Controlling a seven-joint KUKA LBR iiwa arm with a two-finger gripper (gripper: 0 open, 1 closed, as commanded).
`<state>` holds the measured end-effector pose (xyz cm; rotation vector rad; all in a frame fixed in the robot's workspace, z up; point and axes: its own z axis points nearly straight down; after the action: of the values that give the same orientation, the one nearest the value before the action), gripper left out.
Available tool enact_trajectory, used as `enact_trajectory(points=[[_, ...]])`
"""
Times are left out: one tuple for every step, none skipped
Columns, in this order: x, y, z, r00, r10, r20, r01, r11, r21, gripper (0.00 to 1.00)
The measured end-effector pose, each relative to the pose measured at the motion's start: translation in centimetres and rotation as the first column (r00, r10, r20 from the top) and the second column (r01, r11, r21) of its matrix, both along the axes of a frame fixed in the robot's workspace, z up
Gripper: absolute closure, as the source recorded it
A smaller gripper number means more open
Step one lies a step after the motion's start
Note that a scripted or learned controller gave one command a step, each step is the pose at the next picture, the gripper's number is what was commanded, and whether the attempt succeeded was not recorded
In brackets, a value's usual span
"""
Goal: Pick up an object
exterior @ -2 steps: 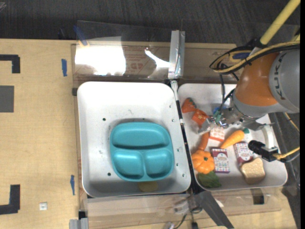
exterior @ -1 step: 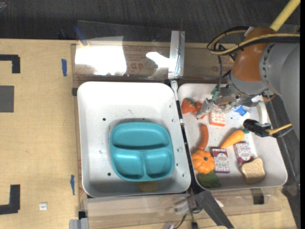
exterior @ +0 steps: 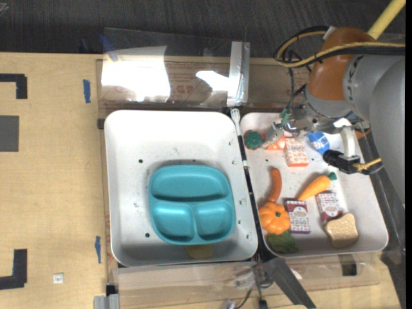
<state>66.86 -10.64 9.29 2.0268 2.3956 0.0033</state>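
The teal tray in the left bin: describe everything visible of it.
The teal tray is a rounded, glossy, plastic-looking divided plate with three compartments: one wide section toward the far side and two smaller ones nearer the camera. It lies flat and upright on the floor of the left bin, right of its centre, with nothing visible in its compartments.

Robotics lab test cell. My grey arm with the orange band (exterior: 335,76) trails loose cables over a pale wooden worktop (exterior: 51,172) marked with black tape corners (exterior: 18,85) and blue tape tabs (exterior: 87,90). Two shallow white plastic bins (exterior: 122,192) sit side by side on the worktop.
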Motion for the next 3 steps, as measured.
enact_trajectory(points=[[-2.5, 2.1, 9.9, 1.0, -0.011, 0.01, 0.011, 1.0, 0.0, 0.0], [-2.7, -2.1, 1.3, 0.992, 0.123, -0.002, -0.123, 0.992, -0.001, 0.0], [-2.6, -2.1, 1.3, 0.992, 0.124, -0.001, -0.124, 0.992, 0.0, 0.0]])
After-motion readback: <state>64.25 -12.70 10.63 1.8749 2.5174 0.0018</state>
